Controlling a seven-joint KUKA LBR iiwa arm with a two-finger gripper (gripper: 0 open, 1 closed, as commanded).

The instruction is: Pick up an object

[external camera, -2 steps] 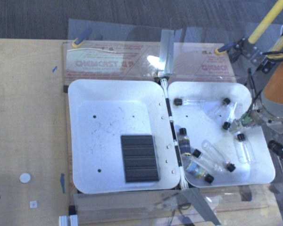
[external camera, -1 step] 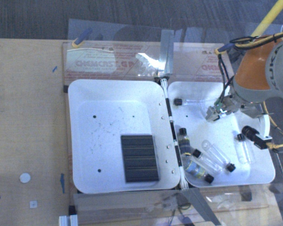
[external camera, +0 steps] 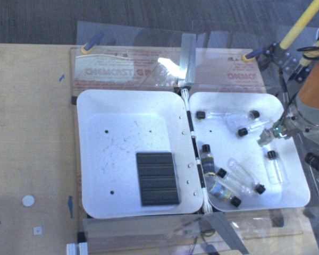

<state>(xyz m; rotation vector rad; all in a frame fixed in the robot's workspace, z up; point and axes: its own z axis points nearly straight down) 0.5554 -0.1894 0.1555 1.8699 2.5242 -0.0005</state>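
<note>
Camera view: gripper [external camera: 270,136] at right of frame, low over right bin [external camera: 292,198] among clear vials [external camera: 239,177]. Cannot tell jaw opening; nothing visibly held. Dark ridged block [external camera: 157,178] in left bin [external camera: 95,121]. Pick judged not yet done.

Left shallow white bin [external camera: 95,110]: floor open across its upper half and left side; only the dark ribbed rectangular block [external camera: 157,178] occupies the lower middle. Right shallow white bin [external camera: 223,101]: crowded for me. Clear black-capped vials [external camera: 244,177] lie scattered top, centre and lower left, closely packed near the metal divider [external camera: 194,142]. Small free patch at its lower right corner.
</note>
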